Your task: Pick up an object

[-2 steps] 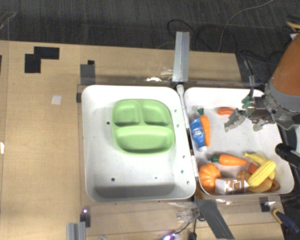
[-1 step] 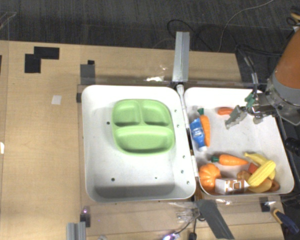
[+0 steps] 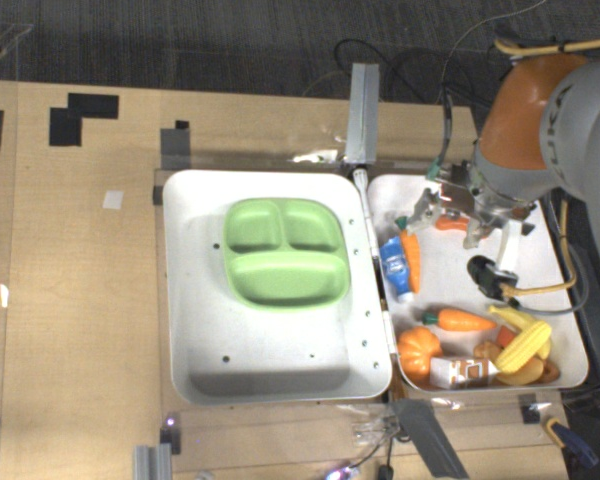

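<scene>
My gripper (image 3: 448, 218) hangs over the back part of the right bin (image 3: 570, 313), below the orange band of the arm (image 3: 525, 118). A small orange-red piece (image 3: 452, 224) shows right at the gripper; whether it is held is unclear. Just left of the gripper lie an orange carrot (image 3: 412, 258) and a blue tube (image 3: 395, 268), side by side near the bin's left wall. At the bin's front sit another carrot (image 3: 460, 319), a small orange pumpkin (image 3: 418, 348), a corn cob (image 3: 525, 346), a banana (image 3: 510, 316) and a white bottle (image 3: 460, 372).
The left bin (image 3: 195, 298) holds a green divided plate (image 3: 285, 251). A metal post (image 3: 363, 118) stands behind the wall between the bins. A black cable loop (image 3: 488, 273) hangs from the wrist over the right bin's middle.
</scene>
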You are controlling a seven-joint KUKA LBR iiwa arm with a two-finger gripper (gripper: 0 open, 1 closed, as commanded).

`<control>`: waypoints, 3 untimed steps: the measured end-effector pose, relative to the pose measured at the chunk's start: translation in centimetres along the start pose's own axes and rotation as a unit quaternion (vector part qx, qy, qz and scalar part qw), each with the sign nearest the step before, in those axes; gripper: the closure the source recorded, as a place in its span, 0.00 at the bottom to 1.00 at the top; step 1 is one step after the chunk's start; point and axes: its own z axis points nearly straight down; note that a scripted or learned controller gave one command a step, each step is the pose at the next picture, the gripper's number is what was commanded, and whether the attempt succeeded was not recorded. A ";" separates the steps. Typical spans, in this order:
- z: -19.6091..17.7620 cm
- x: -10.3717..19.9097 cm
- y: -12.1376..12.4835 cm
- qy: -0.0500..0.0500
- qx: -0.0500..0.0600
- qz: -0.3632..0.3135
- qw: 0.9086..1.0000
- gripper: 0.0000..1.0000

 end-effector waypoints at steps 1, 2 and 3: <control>-0.2 1.2 2.0 0.000 -0.003 -0.107 0.994 0.00; 8.8 -2.3 4.6 0.000 -0.003 -0.105 0.994 0.00; 7.8 -2.1 4.7 0.001 -0.004 -0.106 0.994 1.00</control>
